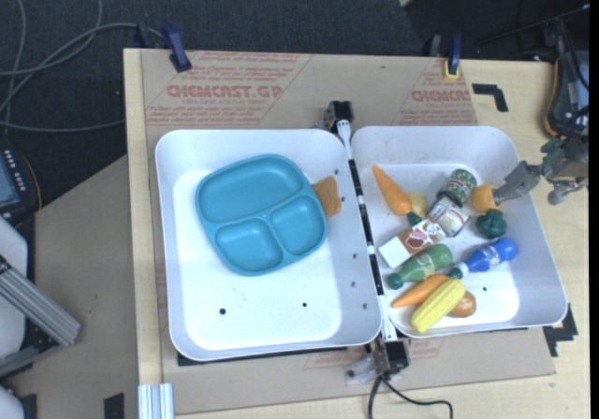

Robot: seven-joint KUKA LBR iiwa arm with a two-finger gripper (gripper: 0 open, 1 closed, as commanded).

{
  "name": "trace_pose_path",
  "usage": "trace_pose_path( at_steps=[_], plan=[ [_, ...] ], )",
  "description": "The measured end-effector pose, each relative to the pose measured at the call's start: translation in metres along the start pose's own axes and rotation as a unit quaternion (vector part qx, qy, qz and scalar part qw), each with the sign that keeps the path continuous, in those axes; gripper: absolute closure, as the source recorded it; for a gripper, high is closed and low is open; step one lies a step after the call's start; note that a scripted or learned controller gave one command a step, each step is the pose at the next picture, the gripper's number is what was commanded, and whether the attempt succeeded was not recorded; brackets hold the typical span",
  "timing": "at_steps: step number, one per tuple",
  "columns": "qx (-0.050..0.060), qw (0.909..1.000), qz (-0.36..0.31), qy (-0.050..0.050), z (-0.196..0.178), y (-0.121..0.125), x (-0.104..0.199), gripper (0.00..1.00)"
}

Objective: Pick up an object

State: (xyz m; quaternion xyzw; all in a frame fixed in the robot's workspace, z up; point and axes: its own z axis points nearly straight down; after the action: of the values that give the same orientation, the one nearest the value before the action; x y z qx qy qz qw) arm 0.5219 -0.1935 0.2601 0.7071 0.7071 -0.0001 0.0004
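While the left white bin [187, 314] carries a turquoise plastic divided plate [260, 213] with a small tan block [327, 195] tucked against its right side, nothing there lies near the arm, so the pick most likely comes from the right white bin [538, 291]. That bin holds a cluster of toy groceries: an orange plastic carrot [392, 190] slanting from upper left to lower right, a small labelled can [458, 187], a second tin with a red label [447, 218], a white carton with a red picture [418, 239], a green plastic bottle [421, 266] lying roughly left to right, a yellow corn cob [437, 305] beside a second orange carrot [418, 290], a blue bottle [489, 256], a dark green lump [491, 223] and a small orange piece [483, 196].

The end effector [524, 180] sits at the right bin's upper right rim, reaching in from the right edge of the tabletop [309, 90]. The nearest things, the small orange piece and the dark green lump, lie just to its left and slightly below. One grey finger seems to point down-left toward them, but the view there is dim and partly cut off, so I cannot tell how wide it stands; nothing is visibly held in it.
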Motion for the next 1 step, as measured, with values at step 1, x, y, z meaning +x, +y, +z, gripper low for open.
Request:
trace_pose_path(
  at_steps=[1],
  plan=[
    [0.002, 1.0, 0.0, 0.001, 0.0881, 0.0477, -0.031, 0.0]
  ],
)
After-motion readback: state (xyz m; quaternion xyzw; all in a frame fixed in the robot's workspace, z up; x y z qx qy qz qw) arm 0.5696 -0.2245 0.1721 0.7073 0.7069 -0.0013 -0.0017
